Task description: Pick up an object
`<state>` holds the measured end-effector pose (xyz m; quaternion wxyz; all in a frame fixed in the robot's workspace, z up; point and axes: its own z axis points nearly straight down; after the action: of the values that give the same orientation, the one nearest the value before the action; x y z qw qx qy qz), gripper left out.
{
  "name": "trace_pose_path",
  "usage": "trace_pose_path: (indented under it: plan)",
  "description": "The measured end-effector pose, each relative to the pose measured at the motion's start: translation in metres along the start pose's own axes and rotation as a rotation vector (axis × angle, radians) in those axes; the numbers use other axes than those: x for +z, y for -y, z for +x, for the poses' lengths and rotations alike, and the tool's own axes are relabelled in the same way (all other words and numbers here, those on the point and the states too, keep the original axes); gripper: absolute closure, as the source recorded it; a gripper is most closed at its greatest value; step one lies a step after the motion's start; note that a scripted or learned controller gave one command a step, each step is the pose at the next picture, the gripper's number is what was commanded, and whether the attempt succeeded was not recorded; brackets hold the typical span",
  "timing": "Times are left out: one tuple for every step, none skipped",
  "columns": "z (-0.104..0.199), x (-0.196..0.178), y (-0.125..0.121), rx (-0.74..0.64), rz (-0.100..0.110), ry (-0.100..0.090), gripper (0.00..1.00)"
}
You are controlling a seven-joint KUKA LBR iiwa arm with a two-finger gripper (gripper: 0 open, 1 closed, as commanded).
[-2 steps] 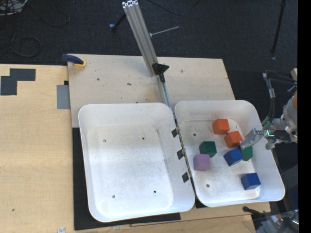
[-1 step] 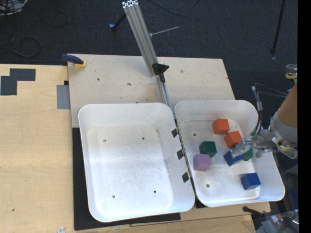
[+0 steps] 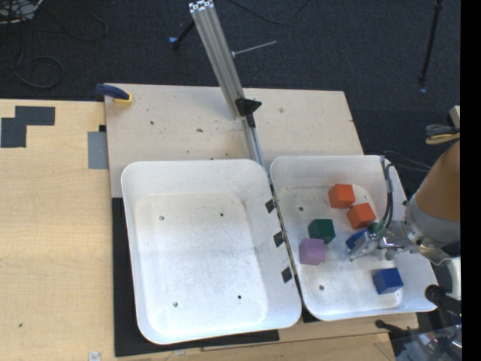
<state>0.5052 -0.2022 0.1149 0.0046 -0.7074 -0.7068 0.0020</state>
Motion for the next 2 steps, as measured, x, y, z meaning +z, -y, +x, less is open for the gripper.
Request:
trace_pose_path:
  plan:
    - [0.0,0.023,-0.001,0.001,-0.007,0.002,0.0]
    - [0.0,0.013,0.0,0.007,-0.007,0.001,1.0]
